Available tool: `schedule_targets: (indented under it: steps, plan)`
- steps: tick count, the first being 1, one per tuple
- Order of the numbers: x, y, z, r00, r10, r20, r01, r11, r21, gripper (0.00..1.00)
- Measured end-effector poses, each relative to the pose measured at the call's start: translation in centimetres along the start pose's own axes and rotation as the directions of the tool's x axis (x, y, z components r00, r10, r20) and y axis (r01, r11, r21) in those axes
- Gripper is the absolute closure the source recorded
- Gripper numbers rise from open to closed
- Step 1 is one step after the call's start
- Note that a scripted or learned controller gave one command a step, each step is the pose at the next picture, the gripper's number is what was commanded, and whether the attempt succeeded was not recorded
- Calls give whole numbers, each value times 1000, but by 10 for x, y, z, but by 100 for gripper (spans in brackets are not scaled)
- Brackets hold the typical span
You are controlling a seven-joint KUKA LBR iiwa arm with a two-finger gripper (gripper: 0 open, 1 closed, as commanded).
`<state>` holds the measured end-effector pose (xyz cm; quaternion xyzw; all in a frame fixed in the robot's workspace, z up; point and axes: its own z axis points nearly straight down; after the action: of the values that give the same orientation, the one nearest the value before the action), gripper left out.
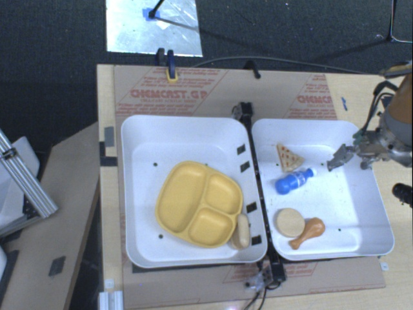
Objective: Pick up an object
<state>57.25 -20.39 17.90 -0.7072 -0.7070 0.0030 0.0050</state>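
Toy drumstick (pixel 308 232) beside round biscuit (pixel 290 222), low in right bin (pixel 377 234). Gripper (pixel 349 155) spread wide, holding nothing (above bin's far side). Could slip off rounded blue bottle (pixel 293 180).

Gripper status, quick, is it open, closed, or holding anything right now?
Gripper: over the right bin's right side, nothing seen between its fingers; open or closed cannot be told.

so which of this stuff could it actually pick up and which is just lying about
Could be picked:
blue bottle
waffle wedge
round biscuit
toy drumstick
yellow divided tray
beige bread roll

Just lying about:
clamp
foil sheet
aluminium rail
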Motion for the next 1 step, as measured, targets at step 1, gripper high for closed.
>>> schedule_targets:
  steps: [1]
  plan:
    - [0, 3, -7, 1000, -3, 3, 4, 1000, -13, 0]
